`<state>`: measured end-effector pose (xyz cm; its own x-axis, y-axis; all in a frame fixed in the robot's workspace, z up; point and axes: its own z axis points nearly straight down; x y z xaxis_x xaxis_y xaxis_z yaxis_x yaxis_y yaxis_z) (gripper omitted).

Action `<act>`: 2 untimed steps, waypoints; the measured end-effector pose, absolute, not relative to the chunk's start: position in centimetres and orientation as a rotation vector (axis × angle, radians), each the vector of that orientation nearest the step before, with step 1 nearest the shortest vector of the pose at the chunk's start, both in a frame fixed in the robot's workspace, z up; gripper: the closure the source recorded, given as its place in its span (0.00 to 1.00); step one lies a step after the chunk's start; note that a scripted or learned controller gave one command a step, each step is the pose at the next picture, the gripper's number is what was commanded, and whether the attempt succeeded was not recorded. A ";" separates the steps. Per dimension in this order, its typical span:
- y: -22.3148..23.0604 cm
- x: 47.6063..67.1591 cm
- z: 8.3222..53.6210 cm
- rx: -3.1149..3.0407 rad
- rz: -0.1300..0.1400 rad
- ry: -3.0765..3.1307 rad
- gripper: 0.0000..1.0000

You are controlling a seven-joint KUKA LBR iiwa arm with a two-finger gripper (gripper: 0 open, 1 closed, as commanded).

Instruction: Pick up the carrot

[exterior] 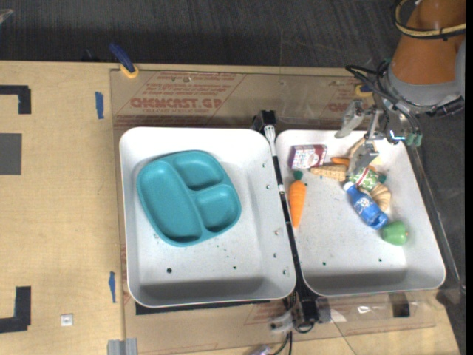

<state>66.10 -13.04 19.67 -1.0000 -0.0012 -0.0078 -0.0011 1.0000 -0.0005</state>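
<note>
The carrot (pixel 296 201) lies in the right bin (pixel 355 268), close against its left wall, with its green top toward the far side and its orange tip pointing toward the near side; nothing touches it along its length. Just beyond its green end sits a small purple and white packet (pixel 307 156); beside that, toward the right, a pale corn-like piece (pixel 330 171) lies across the bin floor. Further right a blue bottle (pixel 366 206) lies on its side, with a light brown item (pixel 381 194) touching it; a green round fruit (pixel 395 233) rests near the bin's right wall, just past the bottle.

The gripper (pixel 364 148) hangs over the far part of the right bin, well apart from the carrot and above the cluster near the bottle; its fingers point downward, and whether they are spread or pressed together cannot be told from this slant, since clutter lies right behind them. No object is visibly between them. The arm's orange band (pixel 430 35) shows at the top right, above the grey wrist.

The left bin (pixel 148 272) holds a teal divided plate (pixel 188 195), set toward its far left area; a few dark specks dot the white floor near it. A black divider (pixel 281 198) runs between the two bins; both rest on a cardboard sheet (pixel 185 95) on the bench.
</note>
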 end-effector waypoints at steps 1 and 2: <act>-9.3 66.6 10.0 0.119 0.006 3.142 0.00; -9.1 60.9 9.4 0.262 0.001 3.103 0.00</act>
